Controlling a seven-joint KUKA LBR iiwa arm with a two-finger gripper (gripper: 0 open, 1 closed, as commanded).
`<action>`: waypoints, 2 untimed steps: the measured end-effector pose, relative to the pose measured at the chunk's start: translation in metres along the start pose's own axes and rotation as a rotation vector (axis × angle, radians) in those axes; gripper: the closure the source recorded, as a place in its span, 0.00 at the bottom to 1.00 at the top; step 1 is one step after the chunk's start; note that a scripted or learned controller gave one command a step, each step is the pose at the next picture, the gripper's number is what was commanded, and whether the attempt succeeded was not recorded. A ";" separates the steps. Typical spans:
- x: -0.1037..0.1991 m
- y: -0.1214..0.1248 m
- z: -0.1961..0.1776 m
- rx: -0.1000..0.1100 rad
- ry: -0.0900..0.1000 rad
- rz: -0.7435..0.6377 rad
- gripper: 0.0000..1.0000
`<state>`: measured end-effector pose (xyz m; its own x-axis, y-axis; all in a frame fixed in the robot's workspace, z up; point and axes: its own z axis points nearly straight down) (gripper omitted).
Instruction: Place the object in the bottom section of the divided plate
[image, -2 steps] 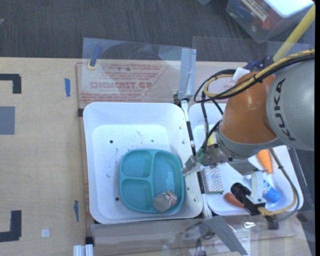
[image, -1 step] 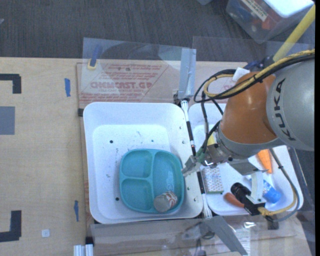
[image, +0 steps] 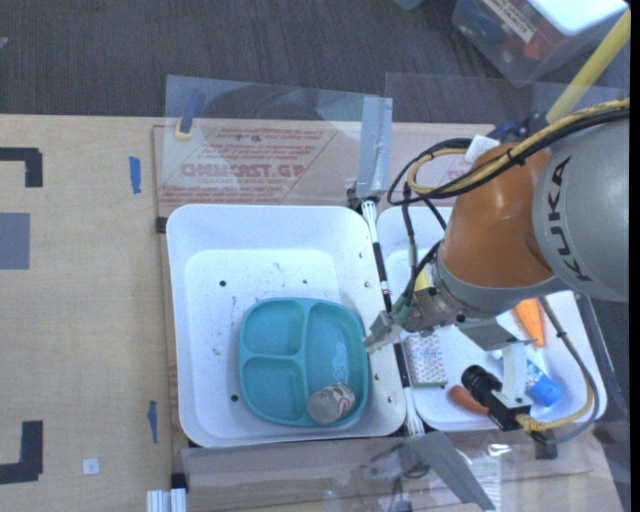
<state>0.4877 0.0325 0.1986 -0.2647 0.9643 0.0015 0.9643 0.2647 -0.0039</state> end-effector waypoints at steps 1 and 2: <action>0.000 0.000 0.000 0.000 0.000 0.000 0.00; 0.000 0.000 0.000 0.000 0.000 0.000 0.00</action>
<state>0.4877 0.0325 0.1986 -0.2647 0.9643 0.0015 0.9643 0.2647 -0.0039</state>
